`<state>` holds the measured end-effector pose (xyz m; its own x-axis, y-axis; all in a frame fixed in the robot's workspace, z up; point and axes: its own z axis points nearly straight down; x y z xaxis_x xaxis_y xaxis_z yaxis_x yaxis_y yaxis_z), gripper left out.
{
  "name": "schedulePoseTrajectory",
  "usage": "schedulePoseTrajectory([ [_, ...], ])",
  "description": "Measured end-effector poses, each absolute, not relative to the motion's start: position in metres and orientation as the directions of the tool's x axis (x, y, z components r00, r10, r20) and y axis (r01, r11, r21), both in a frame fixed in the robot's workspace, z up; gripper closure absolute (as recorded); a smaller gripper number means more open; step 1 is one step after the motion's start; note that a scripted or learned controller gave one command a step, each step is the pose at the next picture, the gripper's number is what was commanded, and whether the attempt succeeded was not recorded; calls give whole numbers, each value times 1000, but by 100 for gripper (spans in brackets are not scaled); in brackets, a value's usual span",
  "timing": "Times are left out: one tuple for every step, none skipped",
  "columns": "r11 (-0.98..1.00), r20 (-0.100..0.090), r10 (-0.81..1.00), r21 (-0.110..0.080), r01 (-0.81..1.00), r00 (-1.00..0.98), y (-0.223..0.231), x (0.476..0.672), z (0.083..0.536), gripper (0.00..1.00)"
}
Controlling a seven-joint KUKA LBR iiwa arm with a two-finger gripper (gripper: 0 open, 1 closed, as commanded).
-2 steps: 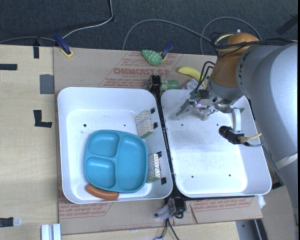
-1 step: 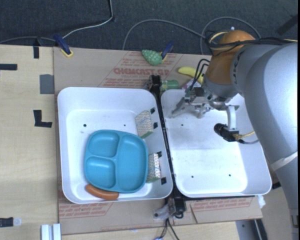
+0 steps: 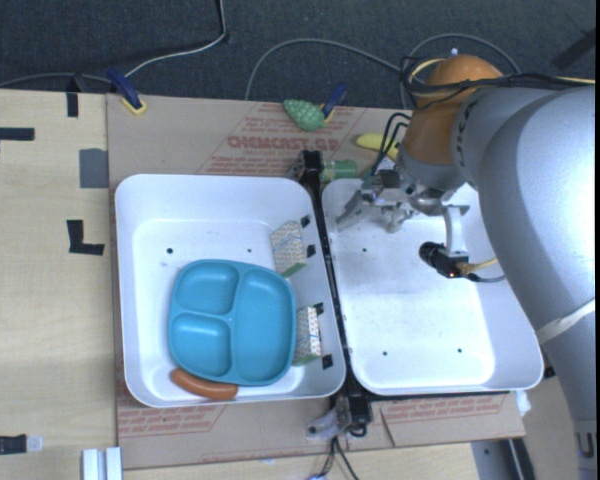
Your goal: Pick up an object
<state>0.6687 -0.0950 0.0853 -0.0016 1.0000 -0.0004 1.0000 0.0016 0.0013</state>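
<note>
Nothing visibly between the metal two-finger gripper (image 3: 365, 208), finger state unclear; blue plastic divided plate (image 3: 232, 321) well leftward, awaiting pickup.

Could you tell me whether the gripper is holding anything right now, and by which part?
Nothing is visibly held: the gripper sits over the right bin.
</note>
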Motion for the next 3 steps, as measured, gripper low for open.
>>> schedulePoseTrajectory([
  [1,-1,1000,2,1000,-1,-103,669,86,0],
  [1,-3,1000,1,1000,-1,-102,669,86,0],
  [1,-3,1000,1,1000,-1,-96,669,85,0],
])
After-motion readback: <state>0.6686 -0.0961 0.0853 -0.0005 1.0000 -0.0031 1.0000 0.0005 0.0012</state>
